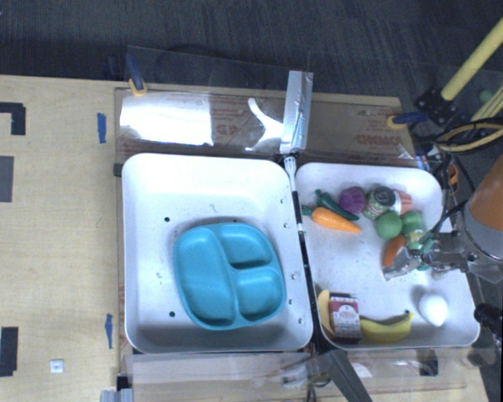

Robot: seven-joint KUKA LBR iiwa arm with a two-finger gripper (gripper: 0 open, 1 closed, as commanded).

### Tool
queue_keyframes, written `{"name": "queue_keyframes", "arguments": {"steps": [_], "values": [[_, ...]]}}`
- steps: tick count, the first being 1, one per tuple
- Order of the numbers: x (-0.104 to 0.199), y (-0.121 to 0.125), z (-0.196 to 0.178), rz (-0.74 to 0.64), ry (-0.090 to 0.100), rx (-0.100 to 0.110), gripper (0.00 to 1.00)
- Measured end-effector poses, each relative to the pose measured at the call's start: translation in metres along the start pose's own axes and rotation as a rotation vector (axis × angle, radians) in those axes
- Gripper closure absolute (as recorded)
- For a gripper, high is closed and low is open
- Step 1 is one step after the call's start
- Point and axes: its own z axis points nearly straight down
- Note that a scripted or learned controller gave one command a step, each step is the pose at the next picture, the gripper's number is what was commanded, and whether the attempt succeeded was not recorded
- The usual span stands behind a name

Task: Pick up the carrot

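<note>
Camera view – tapered orange carrot [336, 220], smooth white right bin [360, 266], metal tool [400, 263] state unclear.

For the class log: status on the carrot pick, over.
Gripper low in right bin. Carrot lying apart, ungrasped. Purple vegetable crowding it.

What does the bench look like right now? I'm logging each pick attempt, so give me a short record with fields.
target: carrot, lying in the right bin near its left wall, green top toward the back
gripper: gripper over the right bin, at an orange item; grasp unclear
near target: purple vegetable, green round item
front of right bin: banana, small red box, white egg
left bin: blue divided plate
</note>
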Motion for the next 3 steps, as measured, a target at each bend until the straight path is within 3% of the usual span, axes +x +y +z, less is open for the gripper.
{"name": "queue_keyframes", "arguments": {"steps": [1, 2, 3], "values": [[0.039, 0.085, -0.007, -0.17, -0.001, -0.004, 0.0], [0.045, 0.147, 0.057, -0.396, -0.004, -0.009, 0.0], [0.037, 0.125, 0.098, -0.755, -0.006, -0.01, 0.0]]}}
